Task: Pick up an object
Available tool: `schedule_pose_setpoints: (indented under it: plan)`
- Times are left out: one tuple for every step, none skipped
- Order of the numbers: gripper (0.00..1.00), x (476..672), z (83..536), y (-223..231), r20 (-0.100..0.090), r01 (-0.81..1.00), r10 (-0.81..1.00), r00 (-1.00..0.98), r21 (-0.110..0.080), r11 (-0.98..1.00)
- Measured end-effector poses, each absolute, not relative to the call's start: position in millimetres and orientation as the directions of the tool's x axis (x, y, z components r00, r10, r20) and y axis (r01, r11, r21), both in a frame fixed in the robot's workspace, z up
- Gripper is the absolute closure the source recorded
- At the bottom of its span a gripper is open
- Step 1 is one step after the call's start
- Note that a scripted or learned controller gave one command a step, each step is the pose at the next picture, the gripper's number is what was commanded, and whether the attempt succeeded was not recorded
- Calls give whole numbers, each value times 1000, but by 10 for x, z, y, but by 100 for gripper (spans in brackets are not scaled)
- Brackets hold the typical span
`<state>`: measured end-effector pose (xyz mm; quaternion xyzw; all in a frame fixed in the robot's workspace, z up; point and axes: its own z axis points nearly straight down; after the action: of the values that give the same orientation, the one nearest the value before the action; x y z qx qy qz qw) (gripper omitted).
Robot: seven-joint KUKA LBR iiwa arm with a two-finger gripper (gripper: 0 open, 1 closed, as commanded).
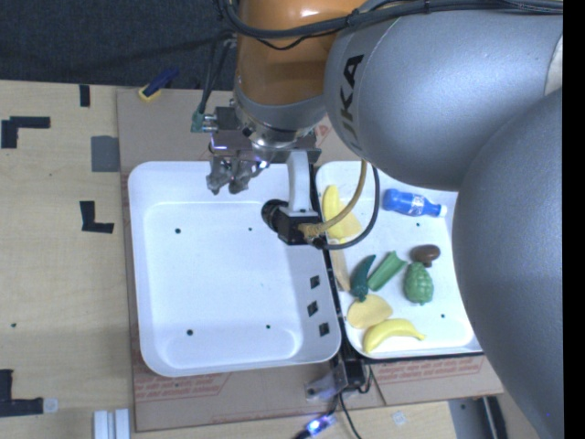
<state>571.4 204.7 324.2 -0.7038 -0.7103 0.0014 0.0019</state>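
My gripper [230, 181] hangs over the back rim of the left bin [155, 245], near its far edge, with nothing visible under it. The objects lie in the right bin [452, 323]: a blue bottle [411, 203] at the back, a pale yellow piece [333, 210] by the divider, a green pepper-like piece [377, 273], a knobbly green fruit [419, 284] with a brown item [425, 254] behind it, a yellow lump [367, 312] and a banana [393, 334] at the front. My gripper is well to the left of all of them.
The big grey arm covers the upper right of the view and part of the right bin. A black cable loop and bracket [281, 221] hang at the divider between the bins. Brown cardboard [128, 126] surrounds the bins.
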Motion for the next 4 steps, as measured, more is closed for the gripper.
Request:
schedule_pose_setpoints:
  plan:
    - [100,6627,4424,2256,3,1000,1000,-4,14,4]
    - [100,6025,5424,2346,5,1000,1000,-6,9,6]
    - [100,5263,5363,2340,1,1000,1000,-5,-1,5]
    - [100,5048,5347,2330,-1,1000,1000,-2,-2,2]
